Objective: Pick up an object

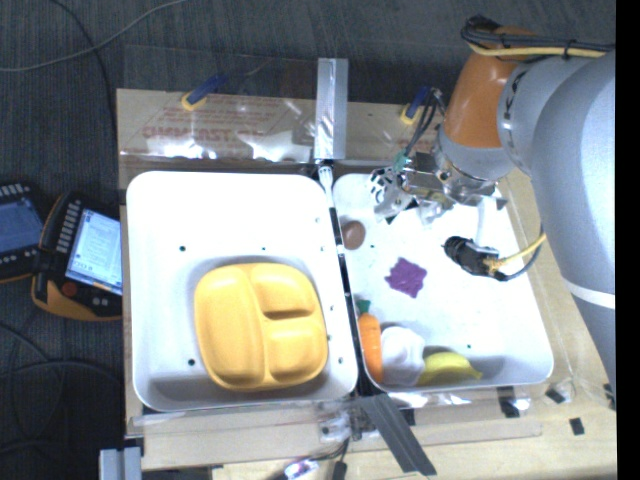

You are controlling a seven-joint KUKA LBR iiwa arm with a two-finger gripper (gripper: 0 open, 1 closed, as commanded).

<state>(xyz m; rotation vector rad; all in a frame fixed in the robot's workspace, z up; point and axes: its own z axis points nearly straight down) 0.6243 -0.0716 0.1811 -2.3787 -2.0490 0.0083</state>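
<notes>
Camera view, pincer perhaps over right bin back edge.

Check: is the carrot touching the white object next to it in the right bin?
Touching. The camera view shows the carrot pressed against the white object, no bin floor between them.

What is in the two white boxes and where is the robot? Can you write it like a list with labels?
left bin: a yellow divided tray
right bin: purple piece, small brown ball, carrot, white object, yellow banana-like object
crowded spot: carrot, white object and yellow one bunched at the near edge
arm: reaches in from the right
end effector: over the far end of the right bin
outside bins: handheld controller left of the bench
</notes>
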